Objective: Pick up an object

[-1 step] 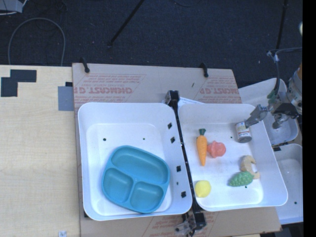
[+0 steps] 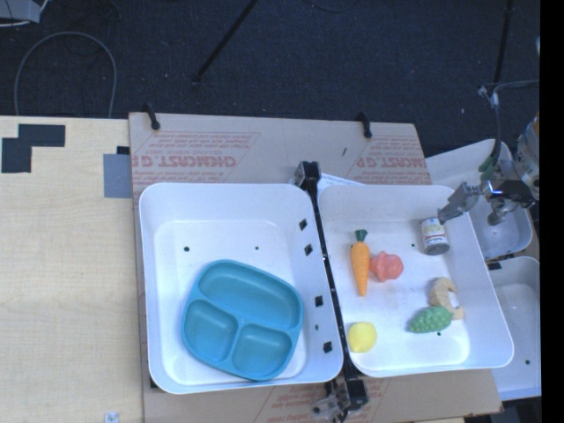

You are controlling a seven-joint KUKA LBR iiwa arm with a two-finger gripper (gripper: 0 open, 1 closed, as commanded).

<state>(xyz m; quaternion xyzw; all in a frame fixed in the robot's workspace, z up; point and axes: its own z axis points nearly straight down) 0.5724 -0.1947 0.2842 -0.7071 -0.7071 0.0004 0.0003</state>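
Wooden surface (image 2: 62, 263) carries two white bins: left bin (image 2: 159, 236) has a blue divided tray (image 2: 242, 317), right bin (image 2: 493, 324) has carrot (image 2: 359, 263), small can (image 2: 433, 235), lemon (image 2: 361, 336); hand (image 2: 471, 196) at far rim, grip state can't tell, nothing picked yet.
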